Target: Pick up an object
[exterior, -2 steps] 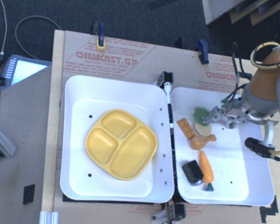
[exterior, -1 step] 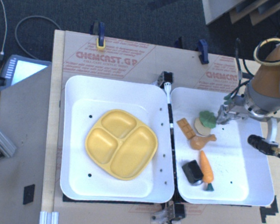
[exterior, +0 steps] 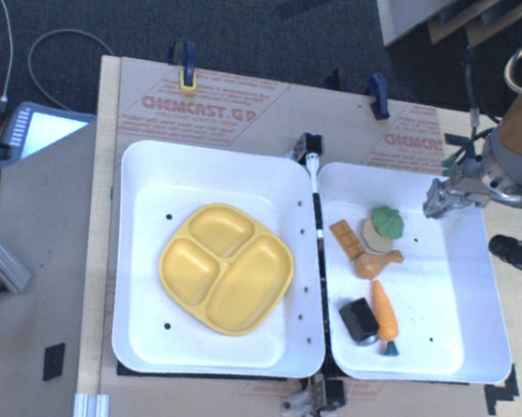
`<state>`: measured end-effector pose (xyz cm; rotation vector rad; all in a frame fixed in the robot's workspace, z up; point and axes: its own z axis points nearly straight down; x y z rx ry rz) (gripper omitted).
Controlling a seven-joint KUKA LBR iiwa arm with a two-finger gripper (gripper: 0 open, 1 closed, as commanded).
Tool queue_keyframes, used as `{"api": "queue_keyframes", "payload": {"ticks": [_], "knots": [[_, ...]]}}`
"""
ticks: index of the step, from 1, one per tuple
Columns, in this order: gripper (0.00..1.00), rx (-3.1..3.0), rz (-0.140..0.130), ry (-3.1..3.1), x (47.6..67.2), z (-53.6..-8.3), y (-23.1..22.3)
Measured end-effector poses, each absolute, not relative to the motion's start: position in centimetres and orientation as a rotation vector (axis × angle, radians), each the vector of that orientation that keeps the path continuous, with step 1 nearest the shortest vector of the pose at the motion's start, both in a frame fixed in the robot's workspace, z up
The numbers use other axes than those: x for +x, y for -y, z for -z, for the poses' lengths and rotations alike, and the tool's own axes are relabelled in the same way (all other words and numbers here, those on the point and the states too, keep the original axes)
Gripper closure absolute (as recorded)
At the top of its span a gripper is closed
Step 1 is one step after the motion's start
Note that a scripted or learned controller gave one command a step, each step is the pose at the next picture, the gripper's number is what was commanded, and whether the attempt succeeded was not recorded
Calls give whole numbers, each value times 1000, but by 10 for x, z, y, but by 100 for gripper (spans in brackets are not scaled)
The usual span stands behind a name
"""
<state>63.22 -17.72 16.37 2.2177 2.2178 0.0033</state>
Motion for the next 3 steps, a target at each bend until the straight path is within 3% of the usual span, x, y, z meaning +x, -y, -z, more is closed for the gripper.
{"api": "queue_keyframes", "payload": {"ticks": [1, 3], "knots": [[100, 2216, -4, -2219, 633, -215, 177], [100, 2215, -3, -2224, 641, -235, 80]]}}
